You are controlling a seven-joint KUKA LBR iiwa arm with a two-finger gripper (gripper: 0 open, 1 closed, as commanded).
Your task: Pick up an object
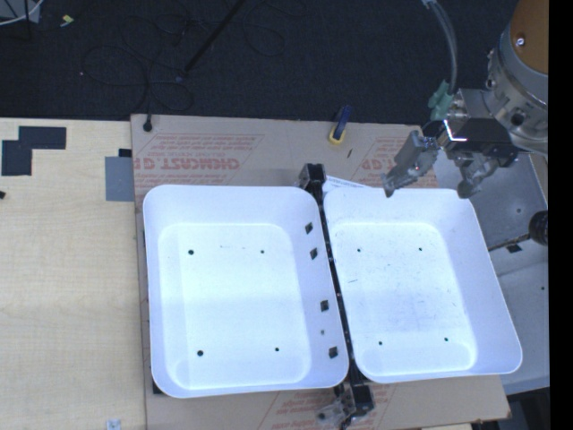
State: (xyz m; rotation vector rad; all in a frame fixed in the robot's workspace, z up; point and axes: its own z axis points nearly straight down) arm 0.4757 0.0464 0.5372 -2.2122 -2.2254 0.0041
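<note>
A: We see the two-finger gripper [428, 184] of the grey arm above the far rim of the shallow white plastic bin on the right [501, 316]. Its two dark fingers [400, 173] stand well apart, so we call it wide open. Nothing is between them, and they seem to touch nothing.

B: And the object we must pick up? We look into the right bin and find only small dark dots on its floor. The shallow white plastic bin on the left [161, 330] shows the same.

A: Yes, we cannot point to any object to grasp in the bins. A small blue and yellow clip-like thing [339, 124] lies on the brown cardboard sheet [224, 155] behind the bins, well apart from the gripper.

B: Why are the bins placed so?

A: We judge that they sit side by side, joined by the black clamps [324, 267] between them, so that they do not slide when the arm reaches in. The open gripper at the rim seems ready for a descent.
</note>
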